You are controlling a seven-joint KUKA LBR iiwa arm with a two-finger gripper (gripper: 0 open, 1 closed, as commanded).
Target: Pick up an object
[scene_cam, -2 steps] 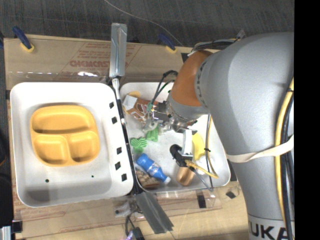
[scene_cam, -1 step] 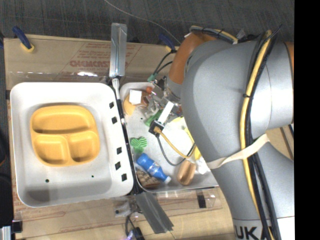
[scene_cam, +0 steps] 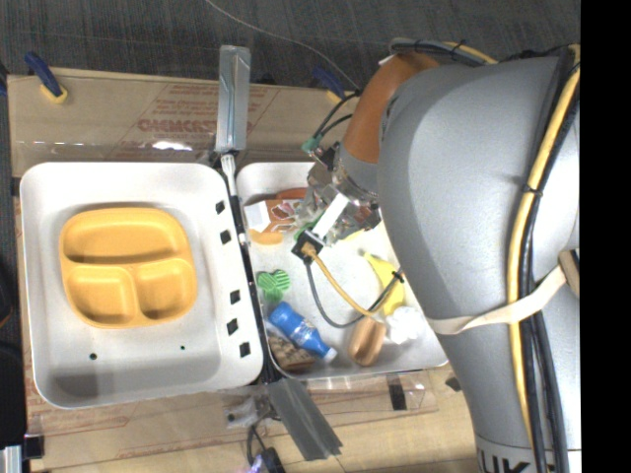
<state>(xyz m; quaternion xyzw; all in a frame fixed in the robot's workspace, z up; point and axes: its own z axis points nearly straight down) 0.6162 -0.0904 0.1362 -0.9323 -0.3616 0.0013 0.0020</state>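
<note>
Grey arm point(scene_cam: 473, 215) over right bin point(scene_cam: 419, 358), blue bottle point(scene_cam: 296, 330) lying diagonal

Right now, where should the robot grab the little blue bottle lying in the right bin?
Probably across the middle of the small blue plastic bottle, coming straight down from above. It lies flat and slanted in the right white bin, long sides mostly exposed, though a green toy and brown bun-shaped toy sit close by.

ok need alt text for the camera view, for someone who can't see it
A large grey robot arm with an orange band reaches from the right over the right white bin, which holds a blue bottle, a green item, a banana and a brown bun-like object. The left white bin holds a yellow divided tray.
</note>
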